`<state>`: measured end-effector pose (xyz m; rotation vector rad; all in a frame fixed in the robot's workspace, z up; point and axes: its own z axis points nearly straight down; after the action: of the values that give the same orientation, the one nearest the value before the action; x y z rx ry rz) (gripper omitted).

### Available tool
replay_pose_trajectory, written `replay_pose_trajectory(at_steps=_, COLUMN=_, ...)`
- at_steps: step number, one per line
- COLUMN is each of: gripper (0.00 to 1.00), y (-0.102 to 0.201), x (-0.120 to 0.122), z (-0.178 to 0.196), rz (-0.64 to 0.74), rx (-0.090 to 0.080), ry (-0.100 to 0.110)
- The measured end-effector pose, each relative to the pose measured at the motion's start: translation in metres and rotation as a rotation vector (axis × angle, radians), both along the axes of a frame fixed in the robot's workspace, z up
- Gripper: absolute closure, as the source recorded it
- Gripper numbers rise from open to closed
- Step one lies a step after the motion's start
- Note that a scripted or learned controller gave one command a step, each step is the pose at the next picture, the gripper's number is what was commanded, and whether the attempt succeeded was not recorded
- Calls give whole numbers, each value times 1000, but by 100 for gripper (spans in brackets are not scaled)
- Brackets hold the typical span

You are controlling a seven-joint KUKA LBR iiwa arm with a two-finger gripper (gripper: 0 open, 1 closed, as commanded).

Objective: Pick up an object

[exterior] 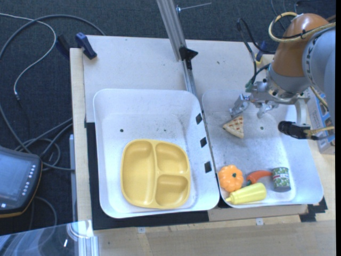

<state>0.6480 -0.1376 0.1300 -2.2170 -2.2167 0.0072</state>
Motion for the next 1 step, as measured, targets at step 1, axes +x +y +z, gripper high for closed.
replay_pose_trajectory(at_steps=1, gripper=100, y=0, x=2, z=15, rz=1, rx=0, ry=-9)
